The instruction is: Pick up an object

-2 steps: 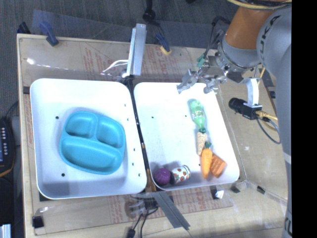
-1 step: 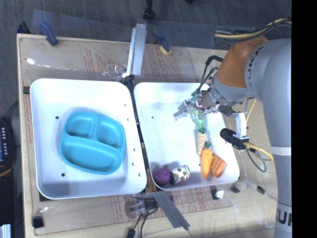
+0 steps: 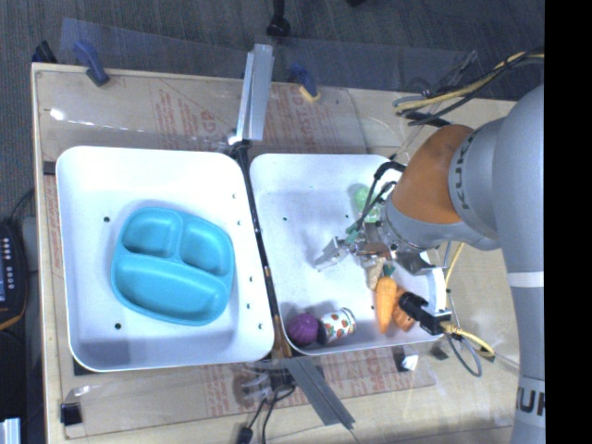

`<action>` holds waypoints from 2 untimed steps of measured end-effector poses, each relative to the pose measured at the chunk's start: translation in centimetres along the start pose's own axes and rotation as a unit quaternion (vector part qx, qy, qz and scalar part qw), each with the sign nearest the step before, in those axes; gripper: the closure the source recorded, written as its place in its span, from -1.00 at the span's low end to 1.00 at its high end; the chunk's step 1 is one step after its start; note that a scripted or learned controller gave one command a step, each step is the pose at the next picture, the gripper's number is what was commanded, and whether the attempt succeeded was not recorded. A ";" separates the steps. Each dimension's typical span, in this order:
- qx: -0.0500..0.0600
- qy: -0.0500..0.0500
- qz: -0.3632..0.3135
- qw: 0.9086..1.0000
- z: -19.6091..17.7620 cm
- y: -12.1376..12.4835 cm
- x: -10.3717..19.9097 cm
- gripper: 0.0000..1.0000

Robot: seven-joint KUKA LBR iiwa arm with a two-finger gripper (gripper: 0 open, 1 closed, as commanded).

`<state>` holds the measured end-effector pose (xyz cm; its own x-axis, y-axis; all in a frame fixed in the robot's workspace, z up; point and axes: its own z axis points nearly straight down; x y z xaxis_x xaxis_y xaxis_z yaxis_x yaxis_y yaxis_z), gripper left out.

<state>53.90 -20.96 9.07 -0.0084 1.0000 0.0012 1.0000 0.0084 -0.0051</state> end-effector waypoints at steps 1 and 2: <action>-0.001 0.000 0.001 1.000 0.0 -6.3 3.4 -1.00; 0.000 0.000 0.000 1.000 0.0 -6.3 6.2 -1.00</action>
<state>47.58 -14.83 9.09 -0.0088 1.0000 0.0021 0.9999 0.0088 -0.0054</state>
